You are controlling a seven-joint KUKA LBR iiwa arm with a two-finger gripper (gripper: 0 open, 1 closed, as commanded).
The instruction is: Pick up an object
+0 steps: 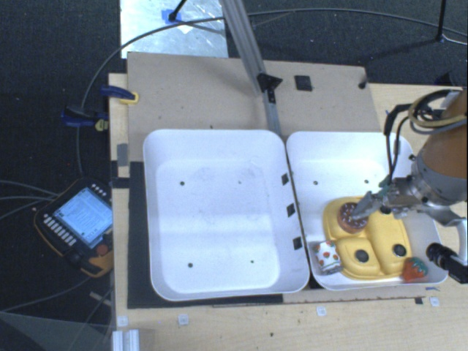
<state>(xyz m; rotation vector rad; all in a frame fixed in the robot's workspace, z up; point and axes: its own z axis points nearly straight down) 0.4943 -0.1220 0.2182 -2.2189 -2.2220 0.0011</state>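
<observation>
No brand or writing I can read anywhere; the handheld pendant [79, 221] left of the desk [219, 93] has a lit blue screen, text too small to make out.

Arm comes in from the right w/ the jaws [365, 209] low over the right bin [329, 152], tip on or just above a round brownish, doughnut-like piece [354, 216]. Can't tell how far open they are, or if they've got anything.

That piece sits on the upper-left lobe of a big yellow plastic toy [373, 243], smooth, lumpy, w/ dark round holes, lying in the bin's near-right part. A small white block w/ red spots [326, 255] touches its left side; an orange-red, strawberry-like thing [416, 268] is at the bin's near-right corner.

Left bin [212, 210] is shallow white plastic, rounded corners. Desk top looks like brown cardboard.
</observation>
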